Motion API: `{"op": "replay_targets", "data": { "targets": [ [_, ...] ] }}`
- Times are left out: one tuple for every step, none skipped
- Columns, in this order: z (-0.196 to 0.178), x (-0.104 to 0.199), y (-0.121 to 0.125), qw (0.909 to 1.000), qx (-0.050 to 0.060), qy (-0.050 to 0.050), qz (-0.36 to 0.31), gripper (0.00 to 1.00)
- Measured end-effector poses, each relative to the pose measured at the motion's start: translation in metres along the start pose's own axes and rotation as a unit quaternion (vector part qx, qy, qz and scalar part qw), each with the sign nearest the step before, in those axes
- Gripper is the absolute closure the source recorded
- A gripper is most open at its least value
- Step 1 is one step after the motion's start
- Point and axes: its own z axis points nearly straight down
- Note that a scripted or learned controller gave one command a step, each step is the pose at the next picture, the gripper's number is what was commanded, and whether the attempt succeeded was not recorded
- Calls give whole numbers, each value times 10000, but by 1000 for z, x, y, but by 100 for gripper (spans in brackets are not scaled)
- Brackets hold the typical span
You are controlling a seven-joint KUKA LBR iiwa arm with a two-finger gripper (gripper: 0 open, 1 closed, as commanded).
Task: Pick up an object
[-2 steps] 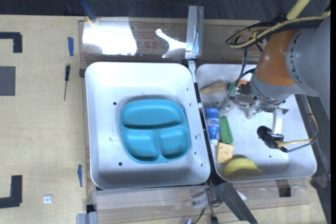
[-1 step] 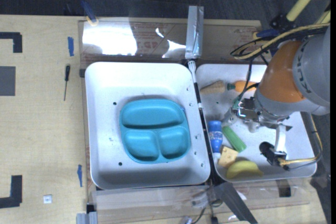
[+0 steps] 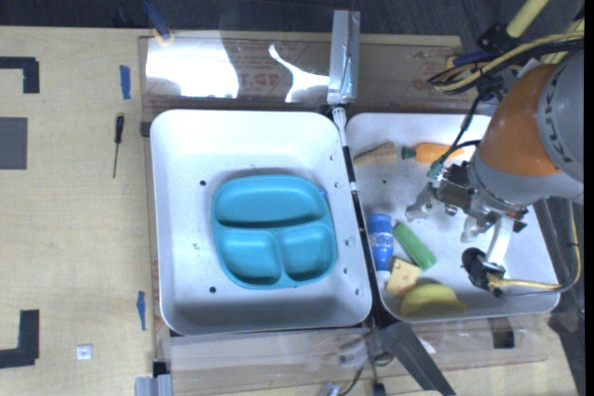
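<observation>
Gripper point(image 3: 455, 204) low over right bin point(image 3: 538, 292), fingers masked by wrist hardware – grip state cannot be told; green cylinder point(image 3: 414, 245), blue bottle point(image 3: 380, 235), yellow pieces point(image 3: 429, 297) just to its left and below – carrot point(image 3: 431, 152) above, partly hidden.

I see a light wood table point(image 3: 65, 227) carrying two shallow white bins side by side, touching: left bin point(image 3: 176, 227), right bin point(image 3: 538, 264). A thin dark screwdriver point(image 3: 117, 144) and black tape marks point(image 3: 22, 74) lie left of them.
</observation>
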Motion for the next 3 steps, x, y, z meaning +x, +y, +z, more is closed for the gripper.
{"op": "replay_targets", "data": {
  "targets": [
    [40, -16, -40, 9941, -23, 16, -1087, 0],
    [40, 2, 1, 9720, -34, -13, -2351, 0],
    [28, 3, 2, 9722, -70, -11, -2341, 100]
  ]
}}
